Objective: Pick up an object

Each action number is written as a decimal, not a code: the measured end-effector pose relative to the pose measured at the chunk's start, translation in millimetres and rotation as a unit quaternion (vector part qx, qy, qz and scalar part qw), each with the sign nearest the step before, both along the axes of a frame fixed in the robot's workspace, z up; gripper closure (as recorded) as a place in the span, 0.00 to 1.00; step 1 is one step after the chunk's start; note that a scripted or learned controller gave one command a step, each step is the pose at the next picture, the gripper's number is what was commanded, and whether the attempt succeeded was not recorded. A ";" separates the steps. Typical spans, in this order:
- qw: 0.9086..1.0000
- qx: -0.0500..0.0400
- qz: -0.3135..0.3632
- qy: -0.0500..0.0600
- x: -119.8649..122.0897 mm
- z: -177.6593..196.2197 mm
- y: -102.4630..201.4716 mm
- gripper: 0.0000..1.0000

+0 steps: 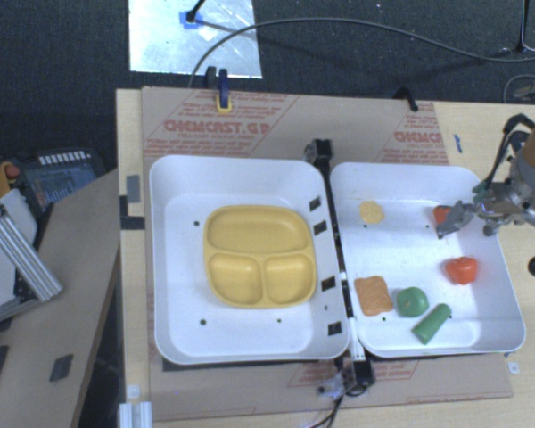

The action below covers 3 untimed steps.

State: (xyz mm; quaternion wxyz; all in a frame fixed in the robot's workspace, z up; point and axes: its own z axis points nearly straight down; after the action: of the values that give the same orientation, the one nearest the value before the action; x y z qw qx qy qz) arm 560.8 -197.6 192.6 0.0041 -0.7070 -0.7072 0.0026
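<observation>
The gripper (pixel 468 214) hangs at about 2 o'clock over the right bin (pixel 401 181), its fingers spread open with nothing between them, just beside a small red-orange piece (pixel 440 212). Inside that bin lie a yellow disc (pixel 371 211) at 10 o'clock, a red object (pixel 462 270) at 4 o'clock, and an orange cracker (pixel 373 295), green ball (pixel 412 300) and green cylinder (pixel 431 323) around 6 o'clock. The left bin (pixel 174 239) holds a yellow divided plate (pixel 259 255).
</observation>
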 end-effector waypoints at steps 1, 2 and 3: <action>1.000 -0.001 0.001 -0.005 2.9 5.5 0.3 0.00; 1.000 -0.001 0.001 -0.005 11.7 -44.6 -5.4 0.00; 1.000 -0.001 0.000 -0.003 7.8 -106.9 -4.1 0.00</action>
State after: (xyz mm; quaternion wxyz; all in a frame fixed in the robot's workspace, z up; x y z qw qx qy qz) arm 568.6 -201.7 85.7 0.0014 -0.7066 -0.7076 0.0008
